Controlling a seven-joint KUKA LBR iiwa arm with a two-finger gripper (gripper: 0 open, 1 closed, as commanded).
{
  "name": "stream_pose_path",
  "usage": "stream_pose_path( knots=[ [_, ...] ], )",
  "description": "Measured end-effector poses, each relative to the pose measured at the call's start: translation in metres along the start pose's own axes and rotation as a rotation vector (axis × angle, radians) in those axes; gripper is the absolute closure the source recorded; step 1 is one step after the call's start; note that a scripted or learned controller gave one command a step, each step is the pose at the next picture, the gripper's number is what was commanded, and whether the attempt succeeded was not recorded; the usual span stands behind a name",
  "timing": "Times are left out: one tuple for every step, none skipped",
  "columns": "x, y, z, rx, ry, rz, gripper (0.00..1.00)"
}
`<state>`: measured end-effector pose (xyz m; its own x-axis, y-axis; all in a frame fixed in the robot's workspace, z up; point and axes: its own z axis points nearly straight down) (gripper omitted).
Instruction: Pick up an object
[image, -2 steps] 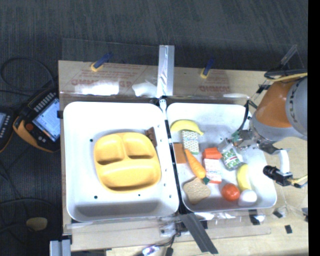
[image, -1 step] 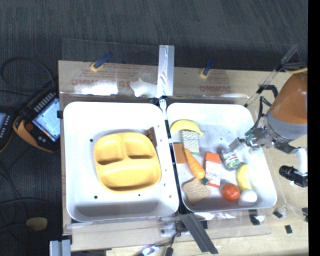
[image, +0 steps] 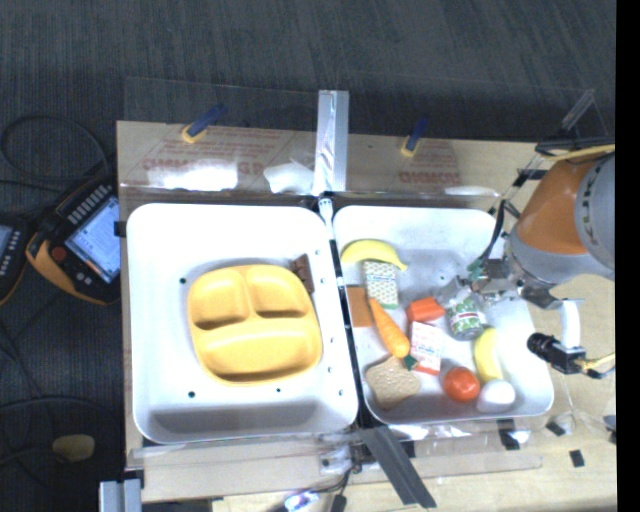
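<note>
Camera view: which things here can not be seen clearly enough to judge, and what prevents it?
- Gripper: too small and cluttered to judge its fingers; the grey-and-orange arm covers it partly.
- Small green-and-white can: label too small to read.
- Brown object at the yellow divided plastic tray: mostly hidden behind the tray's edge.
- White rounded object: too blurred to identify.

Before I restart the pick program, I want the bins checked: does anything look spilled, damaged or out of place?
Nothing stands out. The yellow divided tray lies flat in the left bin; the toy food, such as the carrot and tomato, stays inside the right bin.
</note>
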<state>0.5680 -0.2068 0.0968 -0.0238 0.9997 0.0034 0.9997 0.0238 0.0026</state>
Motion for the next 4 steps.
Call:
stream_pose_path(
  knots=[
    [-0.013,-0.056,-0.028,0.002,-0.001,-0.230,0.00],
    [-0.001,-0.075,0.003,-0.016,-0.001,-0.175,0.00],
    [-0.003,-0.075,-0.004,-0.018,-0.008,-0.173,1.00],
    [0.071,-0.083,-0.029,0.006,-0.002,-0.145,1.00]
  ],
)
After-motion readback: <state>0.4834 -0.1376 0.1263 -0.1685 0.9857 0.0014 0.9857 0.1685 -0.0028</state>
